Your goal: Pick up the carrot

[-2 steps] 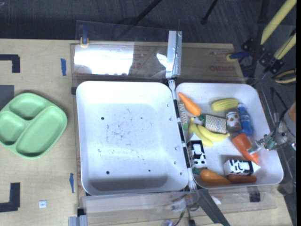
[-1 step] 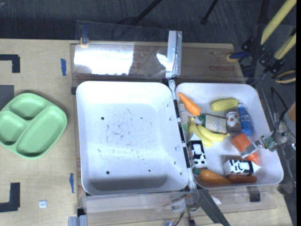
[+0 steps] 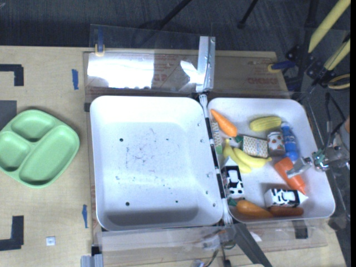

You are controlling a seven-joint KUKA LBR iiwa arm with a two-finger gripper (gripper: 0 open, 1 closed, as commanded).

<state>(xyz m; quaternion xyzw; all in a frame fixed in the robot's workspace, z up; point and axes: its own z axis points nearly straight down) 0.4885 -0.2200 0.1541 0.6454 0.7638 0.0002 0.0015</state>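
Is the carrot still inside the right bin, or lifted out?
Inside. The carrot lies flat in the right bin, at its upper left corner.

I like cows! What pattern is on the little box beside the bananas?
Black and white patches, like a cow, on the little box, seen in the camera view.

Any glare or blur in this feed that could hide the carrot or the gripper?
Camera view: strong glare on the clear panel behind the left bin, away from the work. The carrot, at the right bin's upper left, is evenly lit and sharp. The gripper at the right rim is small and soft.
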